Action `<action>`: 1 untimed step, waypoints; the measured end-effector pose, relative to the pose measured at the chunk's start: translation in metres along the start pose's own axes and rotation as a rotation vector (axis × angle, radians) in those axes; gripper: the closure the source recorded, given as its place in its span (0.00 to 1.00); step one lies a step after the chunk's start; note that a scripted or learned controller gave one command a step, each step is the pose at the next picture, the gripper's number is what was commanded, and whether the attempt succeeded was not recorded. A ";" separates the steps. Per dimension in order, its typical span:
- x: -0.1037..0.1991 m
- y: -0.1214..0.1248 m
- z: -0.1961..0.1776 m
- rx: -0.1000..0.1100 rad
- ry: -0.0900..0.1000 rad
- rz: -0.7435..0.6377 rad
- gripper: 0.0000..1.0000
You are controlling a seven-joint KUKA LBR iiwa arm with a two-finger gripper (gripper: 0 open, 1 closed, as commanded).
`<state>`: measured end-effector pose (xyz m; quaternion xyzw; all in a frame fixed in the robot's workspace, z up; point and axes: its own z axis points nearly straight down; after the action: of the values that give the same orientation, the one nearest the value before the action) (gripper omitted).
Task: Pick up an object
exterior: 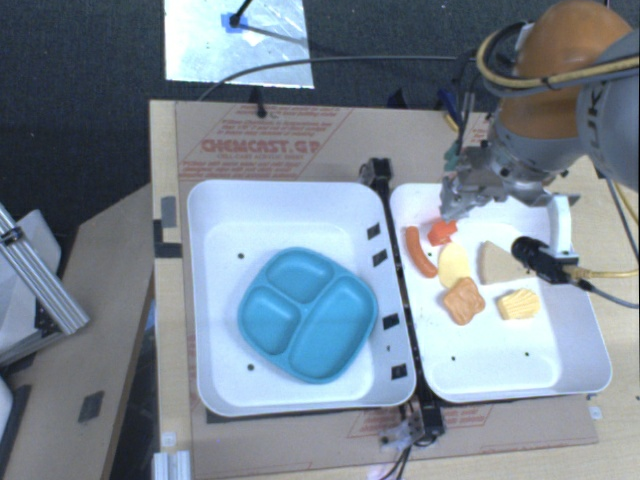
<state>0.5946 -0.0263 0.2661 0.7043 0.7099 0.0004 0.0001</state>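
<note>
My gripper (452,208) hangs over the far left part of the right bin (520,368), just above a small red-orange piece (442,233). An orange sausage shape (419,251) lies to the left of that piece. Below it lies a pale yellow oval (454,264), then a brown-orange nugget (464,301). A tan wedge (495,262) and a yellow ridged chip (519,304) lie further right. The arm's body hides the fingertips.
The left bin (225,218) holds a blue divided plate (307,313). A black divider strip (393,278) runs between the bins. A black cable fitting (538,257) juts over the right bin near the tan wedge.
</note>
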 end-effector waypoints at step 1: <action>0.045 -0.009 0.016 0.001 0.001 -0.001 1.00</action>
<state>0.5851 0.0184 0.2496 0.7038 0.7104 0.0004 -0.0006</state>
